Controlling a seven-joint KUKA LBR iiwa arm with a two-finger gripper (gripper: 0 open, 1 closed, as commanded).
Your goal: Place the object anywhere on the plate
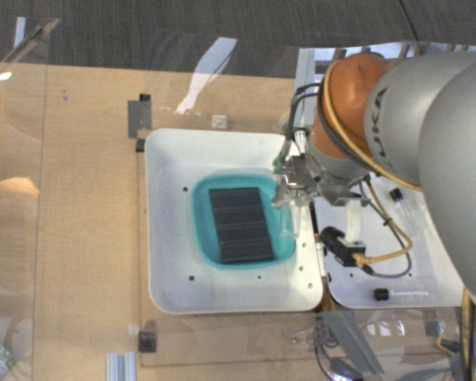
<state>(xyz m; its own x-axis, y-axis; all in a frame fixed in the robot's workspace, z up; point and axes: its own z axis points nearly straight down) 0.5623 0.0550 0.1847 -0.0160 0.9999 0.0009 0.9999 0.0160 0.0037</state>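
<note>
A dark grey ribbed rectangular block [239,225] lies flat on the teal plate [202,236], which sits in the left white bin [170,292]. The block covers most of the plate's middle. My gripper [289,201] hangs over the plate's right rim, beside the block's right edge and apart from it. The grey arm with its orange band [349,101] reaches in from the right and hides much of the right bin.
The right white bin [357,296] holds a small thin item with a black tip [397,294]. A yellow cable with a black connector [343,248] hangs from the arm above it. Black brackets [140,117] stand at the bin corners on the wooden bench.
</note>
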